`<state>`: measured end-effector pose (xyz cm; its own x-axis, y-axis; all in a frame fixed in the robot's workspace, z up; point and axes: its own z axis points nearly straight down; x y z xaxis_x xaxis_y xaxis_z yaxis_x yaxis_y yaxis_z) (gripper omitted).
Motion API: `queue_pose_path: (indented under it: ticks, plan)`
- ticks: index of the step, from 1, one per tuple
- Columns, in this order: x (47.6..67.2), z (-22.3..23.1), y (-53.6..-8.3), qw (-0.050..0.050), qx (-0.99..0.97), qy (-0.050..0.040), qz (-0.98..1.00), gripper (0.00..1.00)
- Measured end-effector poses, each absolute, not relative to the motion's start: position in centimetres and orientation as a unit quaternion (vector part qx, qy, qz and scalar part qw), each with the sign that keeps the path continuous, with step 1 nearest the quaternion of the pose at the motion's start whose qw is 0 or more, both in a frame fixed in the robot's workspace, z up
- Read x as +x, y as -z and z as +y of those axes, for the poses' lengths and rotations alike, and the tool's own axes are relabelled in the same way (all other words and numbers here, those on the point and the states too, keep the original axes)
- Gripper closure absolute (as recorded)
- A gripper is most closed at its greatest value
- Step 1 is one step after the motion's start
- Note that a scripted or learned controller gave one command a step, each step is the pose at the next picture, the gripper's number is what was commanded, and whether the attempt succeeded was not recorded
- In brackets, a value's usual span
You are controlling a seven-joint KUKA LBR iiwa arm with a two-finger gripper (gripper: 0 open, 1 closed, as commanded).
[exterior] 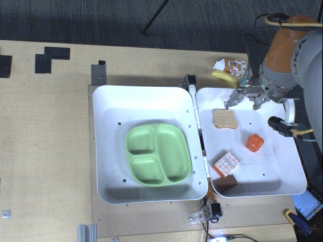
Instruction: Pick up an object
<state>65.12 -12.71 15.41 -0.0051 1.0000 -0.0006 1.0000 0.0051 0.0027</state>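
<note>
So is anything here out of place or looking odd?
Yes: a banana and a small packet lie on the bench beyond the right bin, outside it. In that bin, a small box sits askew against the near-left corner.

This is a robotics lab or test cell, not a home. A pale wooden bench (45,150) carries two shallow white bins, the left bin (103,150) and the right bin (287,170), held side by side with clamps and brackets at their edges. A grey industrial arm (303,54) with an orange band reaches in from the right. Black tape marks (50,59) sit on the bench top, loose cables (222,231) trail at the near edge, and dark carpet (101,9) lies beyond.
</note>
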Motion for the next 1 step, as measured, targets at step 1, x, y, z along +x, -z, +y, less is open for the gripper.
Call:
queue_pose_path:
  ticks: [1]
  plan:
    - [65.83, -12.24, -8.88, 0.004, 0.705, -0.0027, 0.709, 0.0]
